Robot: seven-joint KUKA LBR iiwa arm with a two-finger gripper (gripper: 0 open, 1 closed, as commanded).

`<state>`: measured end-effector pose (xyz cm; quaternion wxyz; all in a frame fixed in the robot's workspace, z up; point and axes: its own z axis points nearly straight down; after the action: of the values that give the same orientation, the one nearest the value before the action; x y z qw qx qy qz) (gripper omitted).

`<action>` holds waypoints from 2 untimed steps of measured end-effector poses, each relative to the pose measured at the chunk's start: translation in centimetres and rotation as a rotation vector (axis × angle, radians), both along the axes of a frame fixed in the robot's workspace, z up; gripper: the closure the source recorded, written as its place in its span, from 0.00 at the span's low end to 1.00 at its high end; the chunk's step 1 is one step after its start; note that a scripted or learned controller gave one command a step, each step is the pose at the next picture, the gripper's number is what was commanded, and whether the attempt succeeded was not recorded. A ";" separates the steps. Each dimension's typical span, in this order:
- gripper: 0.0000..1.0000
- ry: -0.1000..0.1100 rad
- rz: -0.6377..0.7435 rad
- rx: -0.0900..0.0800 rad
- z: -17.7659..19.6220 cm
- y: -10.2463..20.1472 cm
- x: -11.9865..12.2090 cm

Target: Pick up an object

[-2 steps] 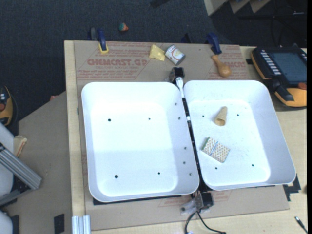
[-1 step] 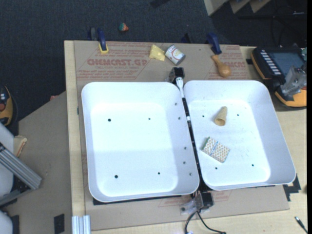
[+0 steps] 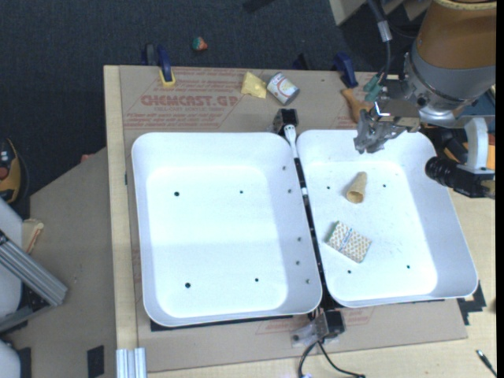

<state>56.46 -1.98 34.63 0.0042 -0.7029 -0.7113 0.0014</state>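
In the right bin [image 3: 441, 235] lie two objects: a tan cone-shaped piece [image 3: 357, 187] near the middle and a patterned, speckled flat block [image 3: 349, 242] closer to the front. My gripper [image 3: 367, 142] hangs over the bin's far edge, just beyond the cone and a little to its right. Nothing shows between its dark fingers.
The left bin [image 3: 157, 235] stands beside the right one, with a black clip [image 3: 287, 120] at the far end of their seam. On the bench behind the bins lie a yellow scrap [image 3: 253, 86], a small white box [image 3: 283, 88] and blue clamps [image 3: 165, 63].
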 end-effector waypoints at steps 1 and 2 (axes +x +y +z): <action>1.00 -0.005 -0.017 -0.004 -0.6 -10.5 -2.3; 1.00 -0.003 -0.017 -0.002 -1.7 -15.0 -8.8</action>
<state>47.63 -16.95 32.92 0.0021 -0.7090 -0.7052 0.0011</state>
